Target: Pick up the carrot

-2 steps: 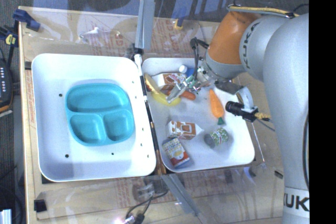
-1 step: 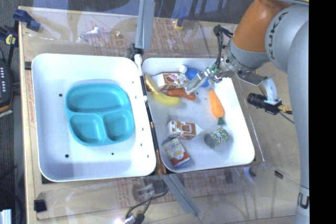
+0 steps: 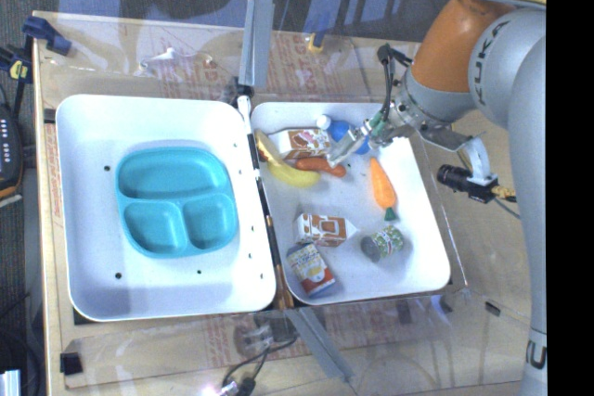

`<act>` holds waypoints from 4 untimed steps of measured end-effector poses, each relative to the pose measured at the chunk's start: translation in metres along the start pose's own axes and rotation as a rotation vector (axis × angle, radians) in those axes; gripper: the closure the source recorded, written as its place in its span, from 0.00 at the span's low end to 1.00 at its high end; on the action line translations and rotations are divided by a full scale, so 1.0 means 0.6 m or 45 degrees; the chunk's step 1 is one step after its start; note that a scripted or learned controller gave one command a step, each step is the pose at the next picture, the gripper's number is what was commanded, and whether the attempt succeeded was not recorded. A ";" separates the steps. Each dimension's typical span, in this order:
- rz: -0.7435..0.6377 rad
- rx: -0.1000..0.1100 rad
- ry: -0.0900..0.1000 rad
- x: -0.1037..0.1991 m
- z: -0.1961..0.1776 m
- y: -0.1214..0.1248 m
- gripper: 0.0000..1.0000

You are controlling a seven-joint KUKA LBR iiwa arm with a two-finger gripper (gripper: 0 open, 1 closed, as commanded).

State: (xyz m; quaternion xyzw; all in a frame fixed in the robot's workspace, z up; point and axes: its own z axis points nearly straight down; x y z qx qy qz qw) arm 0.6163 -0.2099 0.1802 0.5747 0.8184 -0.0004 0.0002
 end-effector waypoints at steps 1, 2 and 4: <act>0.000 0.000 0.000 0.000 0.000 0.000 0.00; 0.000 0.000 0.000 0.000 0.000 0.000 0.00; -0.184 -0.001 -0.002 -0.001 -0.058 0.010 0.00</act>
